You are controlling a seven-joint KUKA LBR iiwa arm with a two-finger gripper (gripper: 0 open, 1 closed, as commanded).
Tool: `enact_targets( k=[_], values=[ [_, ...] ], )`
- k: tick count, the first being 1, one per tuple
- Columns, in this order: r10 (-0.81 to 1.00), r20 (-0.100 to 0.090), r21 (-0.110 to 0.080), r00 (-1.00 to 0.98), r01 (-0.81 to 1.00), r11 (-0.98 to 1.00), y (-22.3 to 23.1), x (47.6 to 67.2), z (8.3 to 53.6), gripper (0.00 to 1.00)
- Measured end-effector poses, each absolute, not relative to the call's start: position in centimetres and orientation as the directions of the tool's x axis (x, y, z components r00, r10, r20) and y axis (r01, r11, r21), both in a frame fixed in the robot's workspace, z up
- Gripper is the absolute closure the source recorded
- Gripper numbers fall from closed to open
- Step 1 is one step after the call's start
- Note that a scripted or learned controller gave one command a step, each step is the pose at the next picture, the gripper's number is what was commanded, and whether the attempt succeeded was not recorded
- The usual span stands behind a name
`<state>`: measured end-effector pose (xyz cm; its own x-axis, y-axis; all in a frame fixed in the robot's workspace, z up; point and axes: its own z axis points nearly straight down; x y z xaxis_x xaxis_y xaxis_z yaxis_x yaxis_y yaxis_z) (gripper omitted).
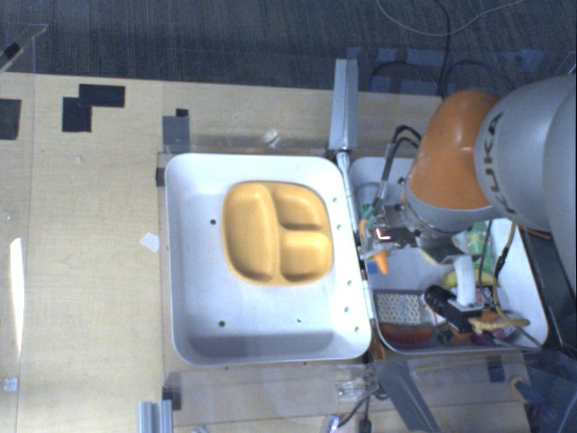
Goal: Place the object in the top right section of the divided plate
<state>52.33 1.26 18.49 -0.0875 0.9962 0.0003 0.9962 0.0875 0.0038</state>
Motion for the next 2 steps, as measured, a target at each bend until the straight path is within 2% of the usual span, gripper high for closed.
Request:
enact_targets(
  k=[1,2],
  values=[
    [0.994,0.000,0.003,-0.107,0.994,0.107,4.71,56.02,18.46,1.00],
    [0.994,0.000,0.003,-0.107,0.994,0.107,4.70,56.02,18.47,0.00]
  ],
)
